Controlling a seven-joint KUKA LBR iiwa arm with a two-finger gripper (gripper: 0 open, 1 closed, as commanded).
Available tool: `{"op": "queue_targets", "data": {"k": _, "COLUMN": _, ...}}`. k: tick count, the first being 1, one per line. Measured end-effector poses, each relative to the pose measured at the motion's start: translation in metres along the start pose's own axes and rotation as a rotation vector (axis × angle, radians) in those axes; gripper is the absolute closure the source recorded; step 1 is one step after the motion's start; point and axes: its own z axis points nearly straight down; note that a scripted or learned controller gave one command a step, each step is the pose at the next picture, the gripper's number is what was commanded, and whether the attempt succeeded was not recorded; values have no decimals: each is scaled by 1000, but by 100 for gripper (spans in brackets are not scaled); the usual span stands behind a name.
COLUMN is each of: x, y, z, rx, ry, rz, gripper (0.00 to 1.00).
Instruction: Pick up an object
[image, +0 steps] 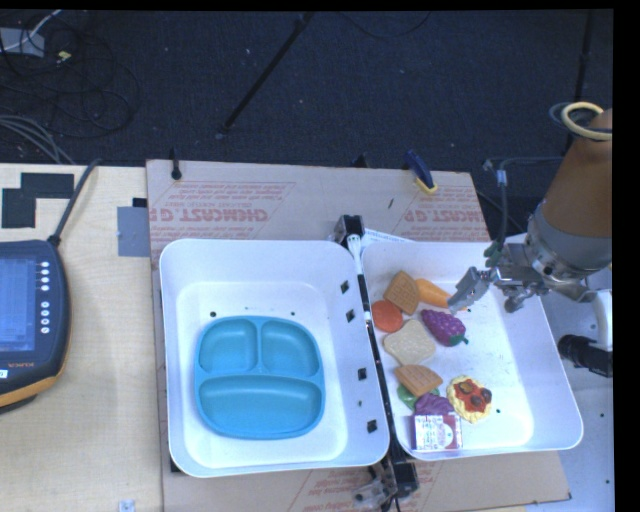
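Hand (478, 288) is hanging over the right bin (548, 385), just above the purple grapes (443, 326) and beside the orange piece (433, 293); nothing visible between its fingers, opening not discernible. Toy foods are lying clustered in that bin. Blue divided plate (260, 377) is sitting in the left bin (190, 270).

The bench (90, 420) carries a cardboard sheet (280, 205) under two white bins (200, 270), with a handheld controller (25, 315) at its left.
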Motion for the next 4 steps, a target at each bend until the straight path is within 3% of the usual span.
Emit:
{"op": "queue_targets", "data": {"k": 1, "x": 31, "y": 45, "z": 129, "rx": 7, "ry": 2, "rz": -2, "gripper": 0}}
{"op": "queue_targets", "data": {"k": 2, "x": 19, "y": 93, "z": 158, "rx": -3, "ry": 0, "rz": -3, "gripper": 0}}
{"op": "queue_targets", "data": {"k": 3, "x": 8, "y": 19, "z": 156, "rx": -8, "ry": 0, "rz": 2, "gripper": 0}}
{"op": "queue_targets", "data": {"k": 4, "x": 46, "y": 91, "z": 157, "rx": -11, "ry": -1, "rz": -4, "gripper": 0}}
